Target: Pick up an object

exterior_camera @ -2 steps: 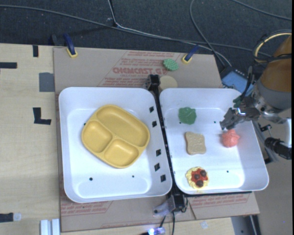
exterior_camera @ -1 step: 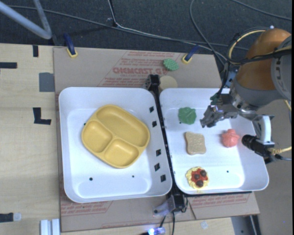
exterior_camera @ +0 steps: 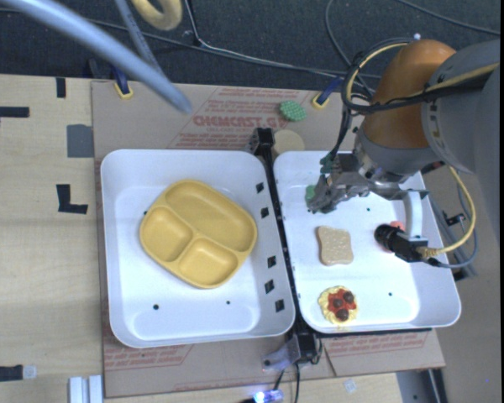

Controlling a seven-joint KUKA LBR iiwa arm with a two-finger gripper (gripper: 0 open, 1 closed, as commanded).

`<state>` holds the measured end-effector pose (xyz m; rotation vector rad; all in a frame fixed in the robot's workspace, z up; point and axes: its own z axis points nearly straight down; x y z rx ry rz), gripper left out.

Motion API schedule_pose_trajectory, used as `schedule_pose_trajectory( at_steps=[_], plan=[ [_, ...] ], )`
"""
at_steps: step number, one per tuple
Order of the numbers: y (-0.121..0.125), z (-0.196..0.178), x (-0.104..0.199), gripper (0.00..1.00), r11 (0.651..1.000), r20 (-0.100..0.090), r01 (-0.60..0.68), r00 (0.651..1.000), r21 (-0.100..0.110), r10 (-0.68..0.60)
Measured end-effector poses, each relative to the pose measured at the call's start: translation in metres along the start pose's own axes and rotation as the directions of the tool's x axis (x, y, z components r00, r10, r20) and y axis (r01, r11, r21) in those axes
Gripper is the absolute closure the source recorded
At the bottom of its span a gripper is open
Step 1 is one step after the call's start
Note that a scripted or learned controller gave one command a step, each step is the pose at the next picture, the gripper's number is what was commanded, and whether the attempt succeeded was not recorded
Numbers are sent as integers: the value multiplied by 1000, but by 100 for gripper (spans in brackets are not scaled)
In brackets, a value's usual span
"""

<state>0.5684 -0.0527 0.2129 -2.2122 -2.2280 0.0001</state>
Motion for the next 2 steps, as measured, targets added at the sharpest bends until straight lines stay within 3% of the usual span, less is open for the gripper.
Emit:
schedule_pose_trajectory(
  at_steps=[2],
  plan=[
    [24, -18, 108, 100, 1000, 0, 0, 1000, -1, 0]
  ],
)
